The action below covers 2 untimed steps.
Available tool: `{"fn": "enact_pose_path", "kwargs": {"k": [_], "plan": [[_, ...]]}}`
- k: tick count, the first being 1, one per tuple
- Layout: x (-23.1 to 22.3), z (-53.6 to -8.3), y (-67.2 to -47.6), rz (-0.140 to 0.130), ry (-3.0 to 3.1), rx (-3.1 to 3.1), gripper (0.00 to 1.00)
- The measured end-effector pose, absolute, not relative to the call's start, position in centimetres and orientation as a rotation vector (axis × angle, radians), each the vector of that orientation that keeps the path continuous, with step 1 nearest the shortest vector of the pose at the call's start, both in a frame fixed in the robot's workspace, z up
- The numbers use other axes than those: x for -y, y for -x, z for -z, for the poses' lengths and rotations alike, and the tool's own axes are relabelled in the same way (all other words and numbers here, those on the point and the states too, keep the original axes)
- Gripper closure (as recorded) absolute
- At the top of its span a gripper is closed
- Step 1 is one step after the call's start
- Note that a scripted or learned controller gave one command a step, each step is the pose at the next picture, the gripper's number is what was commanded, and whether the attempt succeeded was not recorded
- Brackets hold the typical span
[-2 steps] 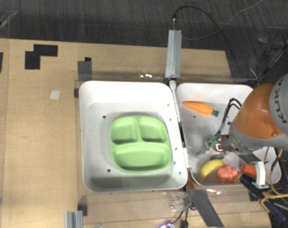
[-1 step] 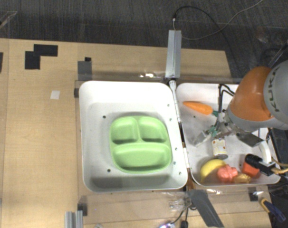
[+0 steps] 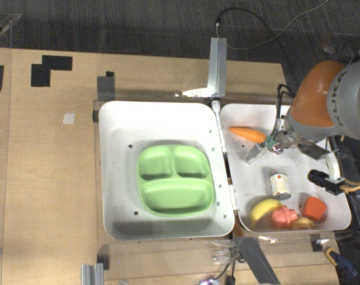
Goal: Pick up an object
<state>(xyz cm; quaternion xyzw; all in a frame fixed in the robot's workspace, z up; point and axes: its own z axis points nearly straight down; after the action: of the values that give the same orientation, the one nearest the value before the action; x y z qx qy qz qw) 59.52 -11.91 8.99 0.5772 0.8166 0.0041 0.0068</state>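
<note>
Bench: pale wooden top (image 3: 43,177) with black markings at the far left, dark carpet beyond its far edge, cables trailing at the far right.
Left bin: shallow white bin (image 3: 117,153) holding a green divided tray (image 3: 175,179), three compartments, lying flat near the bin's middle.
Right bin: white bin (image 3: 251,186) just beside the left one, the two separated by a thin rail.
Carrot: orange carrot (image 3: 247,134) lying at the far left of the right bin, just beside the gripper.
Small can: white cylinder (image 3: 280,184) upright near the bin's middle.
Near cluster: yellow banana (image 3: 264,209), pink toy (image 3: 283,218) touching it, orange-red block (image 3: 314,208) at the right.
Arm: grey with an orange band, reaching in from the right over the far part of the right bin.
Gripper: gripper (image 3: 268,145) low over the bin floor, right of the carrot; whether the fingers are spread or closed cannot be told, and nothing is visibly between them.
</note>
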Motion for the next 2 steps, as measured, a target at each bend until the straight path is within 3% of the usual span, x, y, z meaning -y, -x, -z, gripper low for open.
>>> {"fn": "enact_pose_path", "kwargs": {"k": [1,2], "plan": [[9.8,-9.0,-61.6,-0.010,-1.568,-2.706,0.00],[9.6,-10.3,-61.9,-0.018,-1.563,-2.703,1.00]]}}
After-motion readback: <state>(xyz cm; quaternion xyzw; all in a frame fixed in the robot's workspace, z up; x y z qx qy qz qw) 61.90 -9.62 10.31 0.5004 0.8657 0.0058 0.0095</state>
